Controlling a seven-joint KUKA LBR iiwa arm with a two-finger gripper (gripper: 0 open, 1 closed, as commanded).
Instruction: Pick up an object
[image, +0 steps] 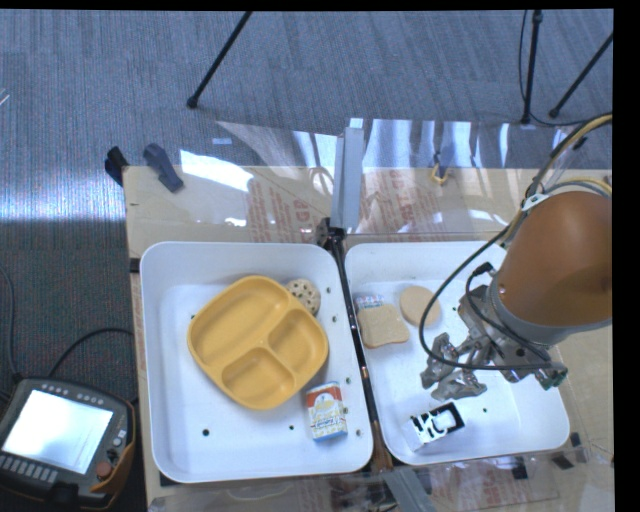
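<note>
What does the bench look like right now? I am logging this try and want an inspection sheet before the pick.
Surface: two white bins side by side, left bin and right bin, on a bench.
Job's things: black-and-white packet at the right bin's near edge; toast slice, round tan cookie and a small wrapped item at its far left.
Clutter: yellow divided plate, speckled cookie by its far rim, small carton at its near side, all in the left bin.
Grippers: gripper just above the packet; nothing seen between its fingers.
Cables: black cable looping along the arm.
Surroundings: teach pendant on the floor, tripod legs beyond.
</note>
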